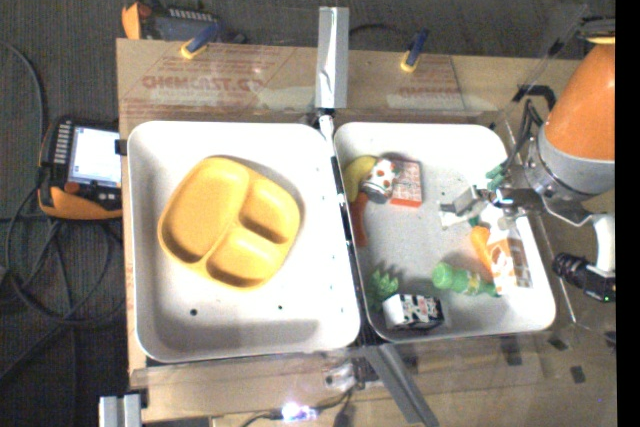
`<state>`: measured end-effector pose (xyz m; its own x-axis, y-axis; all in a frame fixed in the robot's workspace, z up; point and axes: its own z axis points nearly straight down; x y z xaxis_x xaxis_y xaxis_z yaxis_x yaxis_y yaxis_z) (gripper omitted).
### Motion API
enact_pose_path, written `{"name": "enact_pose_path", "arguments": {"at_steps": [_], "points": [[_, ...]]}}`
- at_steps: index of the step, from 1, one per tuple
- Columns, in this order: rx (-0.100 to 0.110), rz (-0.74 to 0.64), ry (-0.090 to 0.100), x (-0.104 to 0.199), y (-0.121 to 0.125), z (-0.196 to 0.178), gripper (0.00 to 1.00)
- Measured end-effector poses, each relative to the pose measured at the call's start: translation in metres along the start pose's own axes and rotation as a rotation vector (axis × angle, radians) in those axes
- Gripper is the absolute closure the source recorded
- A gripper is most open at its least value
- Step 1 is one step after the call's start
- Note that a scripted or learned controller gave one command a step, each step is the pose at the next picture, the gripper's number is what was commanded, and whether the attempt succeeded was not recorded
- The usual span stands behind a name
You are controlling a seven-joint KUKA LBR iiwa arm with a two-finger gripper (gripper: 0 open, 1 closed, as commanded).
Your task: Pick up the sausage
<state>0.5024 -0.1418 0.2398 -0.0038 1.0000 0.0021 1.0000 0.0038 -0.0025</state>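
Cardboard-topped counter (290, 65), cluttered right bin (450, 155). Gripper (478, 205) at bin's 3 o'clock, jaws' state untellable. Likely sausage (357, 217) hugs 9 o'clock wall: cross over, straddle across its width.

sausage (359, 218) | slim, reddish-brown, lying flat | lengthwise along the left wall of the right bin (520, 315) | just below a yellow banana (357, 172), ends partly hidden

Grey arm (575, 170) with broad orange band above wrist; silver metal tool (478, 205), green-tipped parts, thin dark cables alongside.
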Motion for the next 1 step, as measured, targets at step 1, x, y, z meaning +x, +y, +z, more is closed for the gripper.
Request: {"name": "enact_pose_path", "arguments": {"at_steps": [1], "points": [[0.001,-0.115,0.000,0.0717,0.0071,0.0474,0.00]]}}
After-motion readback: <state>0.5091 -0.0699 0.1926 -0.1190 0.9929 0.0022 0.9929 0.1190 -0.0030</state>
